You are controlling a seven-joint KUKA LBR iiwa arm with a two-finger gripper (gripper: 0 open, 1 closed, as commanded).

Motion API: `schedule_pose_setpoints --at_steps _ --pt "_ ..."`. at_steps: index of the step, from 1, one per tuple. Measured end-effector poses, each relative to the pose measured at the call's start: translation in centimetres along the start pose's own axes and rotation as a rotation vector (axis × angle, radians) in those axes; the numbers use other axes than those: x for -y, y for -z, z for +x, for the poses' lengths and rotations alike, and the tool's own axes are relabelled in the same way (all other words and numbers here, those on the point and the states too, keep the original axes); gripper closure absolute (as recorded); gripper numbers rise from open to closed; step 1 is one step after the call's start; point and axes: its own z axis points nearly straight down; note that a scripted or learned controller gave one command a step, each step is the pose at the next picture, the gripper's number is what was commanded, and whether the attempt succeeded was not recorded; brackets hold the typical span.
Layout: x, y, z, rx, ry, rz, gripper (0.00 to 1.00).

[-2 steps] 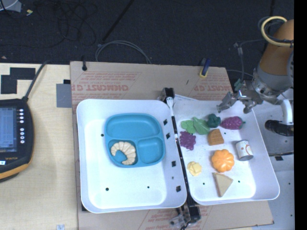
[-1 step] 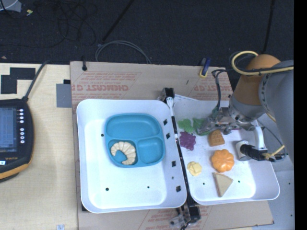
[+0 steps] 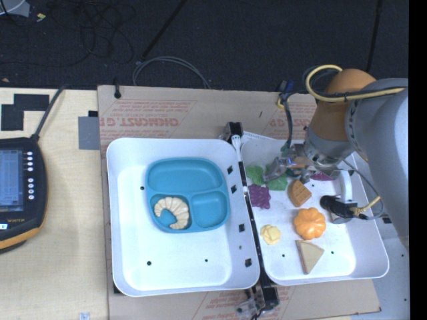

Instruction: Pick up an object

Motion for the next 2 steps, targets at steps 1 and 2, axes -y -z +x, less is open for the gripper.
schedule_pose_setpoints --at_steps 1,2 --pt "-0.1 7.0 -8.5 0.007 -0.005 -0.015 0.0" --pt "0.1 -0.2 -4.6 -0.001 -0.003 0.004 0.0"
